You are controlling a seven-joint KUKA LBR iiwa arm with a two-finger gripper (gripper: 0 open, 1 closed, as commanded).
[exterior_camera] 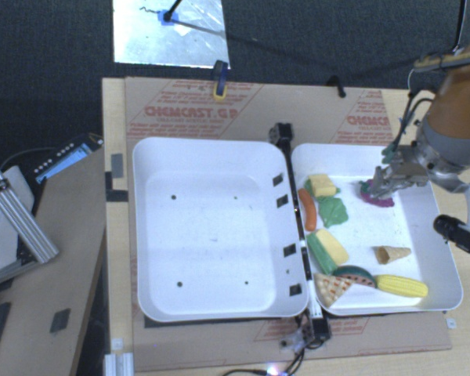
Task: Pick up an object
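The grey arm with the orange band comes in from the right side and its two-finger pincer is low in the far part of the right shallow white plastic bin, directly over a small purple toy piece; the pincer tips reach the top of this purple piece, but whether they are apart, together or clamped on it I cannot tell, because the tips are too small and blurred; just to the left of the pincer lies a pale yellow block, and below that a green leafy toy; further left, along the bin's wall, is a thin orange sausage-shaped toy; toward the near side from the pincer there are a tan cone, a yellow corn cob, a green and yellow wedge and a triangular pizza slice toy; well to the left of the pincer stands the second white bin, side by side with the first; both bins rest on a brown cardboard sheet with red print, which lies on a pale wooden bench; beyond the bench the floor is a dark carpet, and on it, far from the pincer, lies a shiny silver square sheet; a yellow and blue clamp grips the far edge of the cardboard.
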